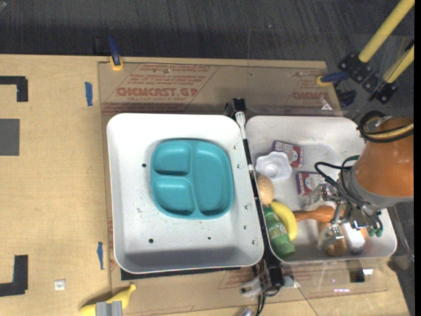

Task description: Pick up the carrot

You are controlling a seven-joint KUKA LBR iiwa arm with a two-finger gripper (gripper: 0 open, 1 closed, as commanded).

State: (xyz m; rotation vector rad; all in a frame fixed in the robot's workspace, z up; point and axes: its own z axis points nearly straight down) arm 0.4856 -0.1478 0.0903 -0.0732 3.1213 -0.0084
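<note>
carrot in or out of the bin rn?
In. The carrot lies on the floor of the right bin, beside the banana, with the gripper right at its end.

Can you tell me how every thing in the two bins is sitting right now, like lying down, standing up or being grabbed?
teal plate: lying flat in the left bin, its sections bare.
carrot: lying in the right bin, one end under the claw.
banana: lying on the green bottle.
green bottle: on its side.
potato: resting against the bin's left wall.
white cup: lying tipped.
claw: low over the carrot, grip unclear.
</note>
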